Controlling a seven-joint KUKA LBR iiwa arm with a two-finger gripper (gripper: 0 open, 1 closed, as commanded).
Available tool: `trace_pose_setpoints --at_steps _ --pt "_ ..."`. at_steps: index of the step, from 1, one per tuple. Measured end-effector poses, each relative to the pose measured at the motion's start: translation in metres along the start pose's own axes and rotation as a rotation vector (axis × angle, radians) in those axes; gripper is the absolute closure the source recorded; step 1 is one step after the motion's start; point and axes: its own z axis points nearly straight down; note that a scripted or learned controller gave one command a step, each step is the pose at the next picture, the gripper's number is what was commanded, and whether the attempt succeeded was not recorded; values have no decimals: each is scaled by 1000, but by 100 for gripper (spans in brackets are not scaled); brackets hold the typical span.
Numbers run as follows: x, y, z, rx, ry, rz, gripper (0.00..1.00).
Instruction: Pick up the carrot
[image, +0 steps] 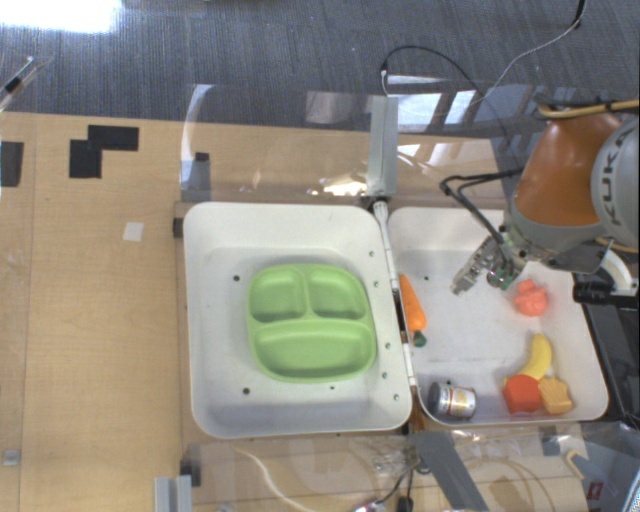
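Can low; claw above bin, off carrot.

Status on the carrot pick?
Gripper above right bin, nothing between fingers. Carrot lying against bin's left wall, untouched. Path between them clear.

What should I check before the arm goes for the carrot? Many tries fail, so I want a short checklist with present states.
1. Carrot in view and unobstructed from above: ok.
2. Carrot clear of the bin wall: not ok; it lies along the left edge of the right bin, against the divider.
3. Pincer above the carrot: not ok; it hangs to the carrot's right, over bare bin floor.
4. Pincer free of any load: cannot tell.
5. Path to the carrot free of other items: ok; the pink toy, banana and can lie elsewhere.
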Motion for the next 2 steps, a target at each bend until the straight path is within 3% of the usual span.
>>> trace_pose_setpoints --at_steps 1,2 --pt "0 0 0 0 0 -1 0" --pt "30 -4 53 -4 -12 -9 0"
